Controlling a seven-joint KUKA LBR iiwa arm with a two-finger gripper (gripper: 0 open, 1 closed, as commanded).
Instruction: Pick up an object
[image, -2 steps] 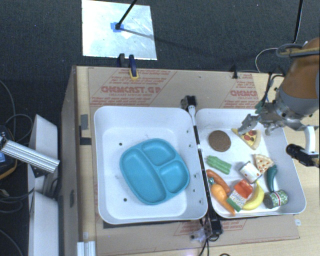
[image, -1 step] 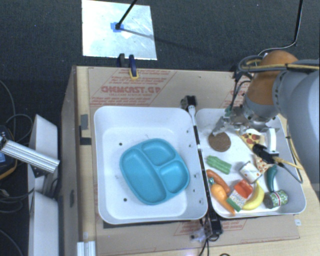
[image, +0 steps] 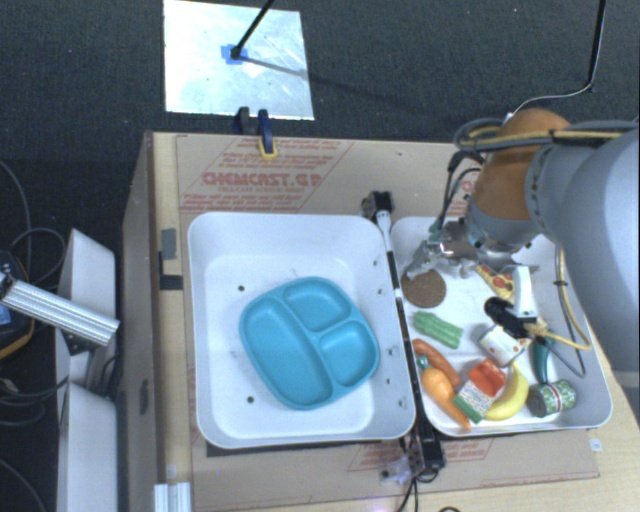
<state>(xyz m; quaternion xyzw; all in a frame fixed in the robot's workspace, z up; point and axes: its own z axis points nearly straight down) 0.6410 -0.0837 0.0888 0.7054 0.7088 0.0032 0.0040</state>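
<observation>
Two white bins sit on the bench. We find the gripper (image: 432, 255) low in the right bin (image: 597, 400), just above a brown disc (image: 424, 289); its finger state we cannot tell. Nothing appears lifted; the pick remains outstanding.

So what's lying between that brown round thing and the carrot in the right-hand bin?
A green vegetable, perhaps a cucumber, lies between the brown disc and the carrot, seen in the camera view.

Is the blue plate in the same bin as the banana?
No, the blue plate lies in the left bin, while the banana lies in the right bin.
</observation>
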